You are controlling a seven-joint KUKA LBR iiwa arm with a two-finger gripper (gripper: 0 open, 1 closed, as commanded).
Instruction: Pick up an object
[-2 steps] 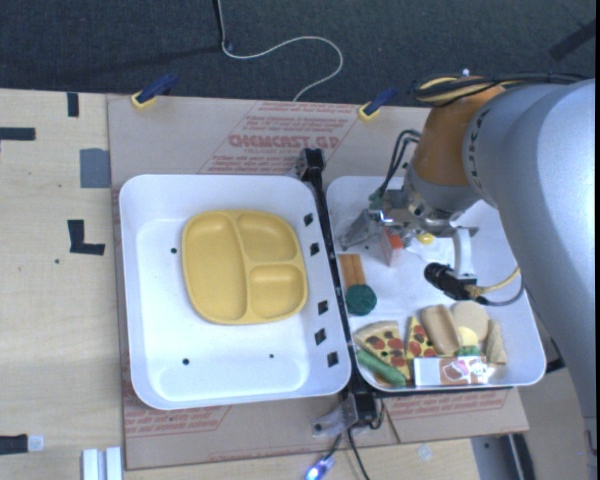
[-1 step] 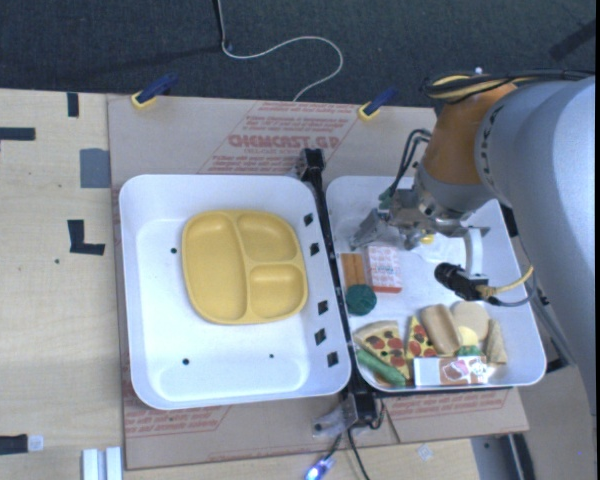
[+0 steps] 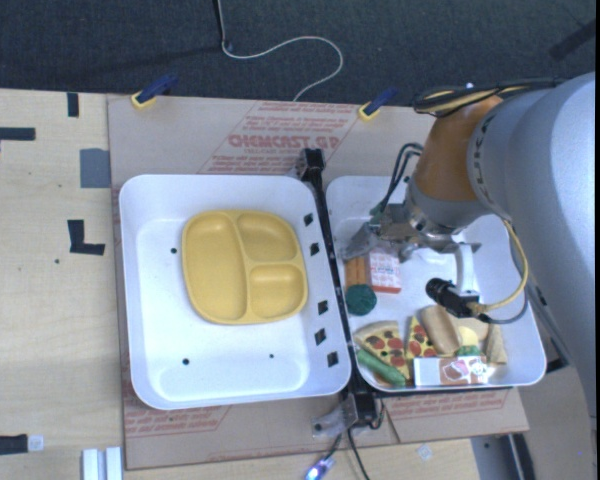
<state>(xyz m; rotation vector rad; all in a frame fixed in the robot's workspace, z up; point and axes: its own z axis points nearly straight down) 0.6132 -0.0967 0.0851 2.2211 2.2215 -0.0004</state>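
Note:
My gripper point(image 3: 380, 240) is low over the upper left part of the right bin point(image 3: 520, 268), below the orange-banded wrist. Just under it lie an orange stick-shaped toy point(image 3: 356, 269) and a white packet with red print point(image 3: 384, 271). A dark green round toy point(image 3: 360, 299) sits a little nearer the front. Along the bin's front lie a pizza slice point(image 3: 380, 344), a second pizza slice point(image 3: 420, 340), a green bean-like piece point(image 3: 381, 369), a hot dog point(image 3: 440, 328) and a white and red box point(image 3: 462, 370). Nothing shows held in the gripper.
The left bin point(image 3: 150, 268) holds a yellow divided plate point(image 3: 245, 265). A black divider point(image 3: 325, 258) runs between the two bins. The grey arm covers the right bin's right side. A white cable point(image 3: 280, 48) lies on the dark floor behind the bench.

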